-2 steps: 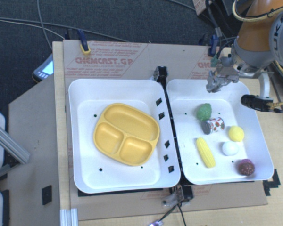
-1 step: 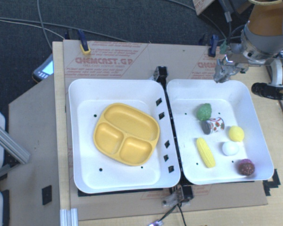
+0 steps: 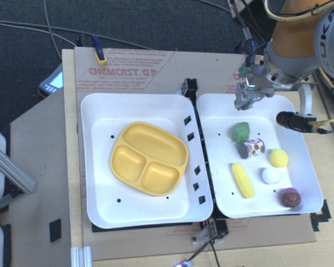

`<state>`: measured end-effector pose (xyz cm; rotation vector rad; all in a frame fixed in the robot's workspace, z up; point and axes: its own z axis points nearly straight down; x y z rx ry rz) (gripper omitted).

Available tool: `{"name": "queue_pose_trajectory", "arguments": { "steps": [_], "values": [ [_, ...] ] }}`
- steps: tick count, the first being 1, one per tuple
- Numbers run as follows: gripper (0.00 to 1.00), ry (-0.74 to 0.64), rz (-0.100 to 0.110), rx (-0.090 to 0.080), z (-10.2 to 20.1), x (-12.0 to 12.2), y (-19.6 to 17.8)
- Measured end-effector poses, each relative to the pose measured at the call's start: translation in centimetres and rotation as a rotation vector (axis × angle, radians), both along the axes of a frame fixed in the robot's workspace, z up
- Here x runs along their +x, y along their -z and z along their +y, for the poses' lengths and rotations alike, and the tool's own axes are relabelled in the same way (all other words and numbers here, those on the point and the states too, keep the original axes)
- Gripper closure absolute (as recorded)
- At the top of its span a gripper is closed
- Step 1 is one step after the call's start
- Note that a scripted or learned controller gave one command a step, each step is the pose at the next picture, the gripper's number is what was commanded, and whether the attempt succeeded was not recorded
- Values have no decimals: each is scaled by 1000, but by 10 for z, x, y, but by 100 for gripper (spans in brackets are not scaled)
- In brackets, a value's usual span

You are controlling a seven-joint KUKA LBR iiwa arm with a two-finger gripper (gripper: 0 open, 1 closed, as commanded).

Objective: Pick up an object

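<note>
Camera view | arm (image 3: pixel 300 32) reaches in from upper right, gripper (image 3: pixel 246 100) above right bin's (image 3: pixel 222 111) far edge, nothing between its fingers, their gap unclear | broccoli (image 3: pixel 241 132) just below gripper, apart; corn (image 3: pixel 242 180), lemon (image 3: pixel 278 158) nearer | board (image 3: pixel 125 67) reads "CHEMCAST GP" | yellow tray (image 3: pixel 149 157) in left bin (image 3: pixel 94 166)
</note>
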<state>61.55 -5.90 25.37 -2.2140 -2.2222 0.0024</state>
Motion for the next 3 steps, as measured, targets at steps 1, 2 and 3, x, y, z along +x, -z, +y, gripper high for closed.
{"name": "queue_pose_trajectory", "arguments": {
  "steps": [1, 2, 3],
  "values": [
    [100, -1, 0, 0, 48, -32, 1],
    [100, -1, -1, 0, 100, -50, -3],
    [100, -1, 1, 0, 150, -72, 16]
  ]
}}
